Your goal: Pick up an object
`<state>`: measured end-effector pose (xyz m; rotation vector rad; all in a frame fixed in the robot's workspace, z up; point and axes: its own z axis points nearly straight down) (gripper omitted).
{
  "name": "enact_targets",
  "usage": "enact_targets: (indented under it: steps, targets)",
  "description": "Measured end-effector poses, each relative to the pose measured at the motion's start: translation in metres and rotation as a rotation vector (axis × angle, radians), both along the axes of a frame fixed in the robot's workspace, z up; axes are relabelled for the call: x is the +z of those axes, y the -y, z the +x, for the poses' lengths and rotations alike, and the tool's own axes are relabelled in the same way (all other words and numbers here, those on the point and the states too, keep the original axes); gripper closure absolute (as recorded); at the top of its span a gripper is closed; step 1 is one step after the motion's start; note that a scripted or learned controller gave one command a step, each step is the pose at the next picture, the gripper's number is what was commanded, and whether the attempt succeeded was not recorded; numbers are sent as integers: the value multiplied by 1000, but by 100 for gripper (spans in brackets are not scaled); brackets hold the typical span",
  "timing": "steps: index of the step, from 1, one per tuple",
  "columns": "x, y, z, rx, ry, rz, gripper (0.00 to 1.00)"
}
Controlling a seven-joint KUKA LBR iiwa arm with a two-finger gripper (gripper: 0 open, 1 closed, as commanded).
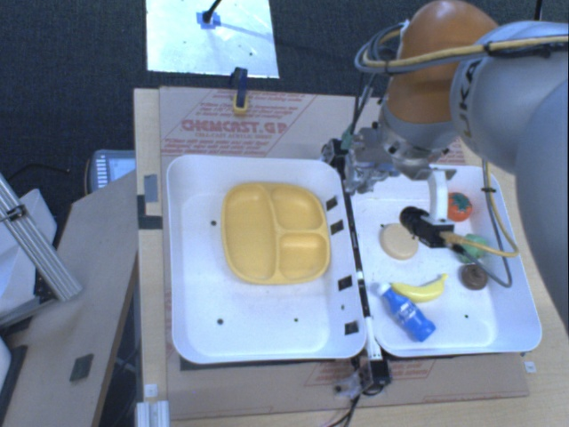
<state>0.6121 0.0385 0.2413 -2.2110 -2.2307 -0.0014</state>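
Yellow plastic marks the divided tray, lying alone mid-floor in the left bin. The loose things worth picking lie in the right bin: a tan disc by the dividing edge, and a banana and a blue bottle toward its near-left corner. They seem scattered so that each can be taken singly. The gripper hangs over that bin's far-left corner, apart from all of them. I cannot tell how far open it is, and nothing shows in its hold.

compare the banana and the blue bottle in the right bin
The banana is yellow; the bottle is blue with a pale cap. The banana is curved; the bottle is straight. The bottle lies nearer the front edge than the banana. Both lie in the right bin.
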Motion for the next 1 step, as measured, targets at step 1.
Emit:
enact_targets:
  steps: [1]
  targets:
    - [0, -47, 10, 0, 3, 0, 100]
